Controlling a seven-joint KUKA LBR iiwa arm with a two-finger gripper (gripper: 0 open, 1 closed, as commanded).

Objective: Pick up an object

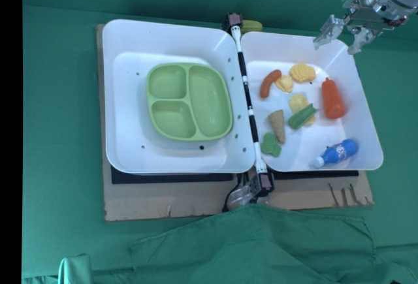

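So the two-finger metal gripper [342, 33] hangs over the far right corner of the right shallow white bin [369, 139], fingers spread apart with nothing between them. Down in that bin, the red plastic ketchup bottle [333, 99] lies near the right wall, beside a yellow corn piece [302, 72].

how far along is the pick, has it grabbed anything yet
Nothing looks done yet. The gripper hangs open above the far right corner of the right bin, with nothing between its fingers. The toys lie in that bin: the red bottle, the sausage, the blue bottle and others. The green divided plate sits in the left bin. Left to do: descend, close on one item, lift.
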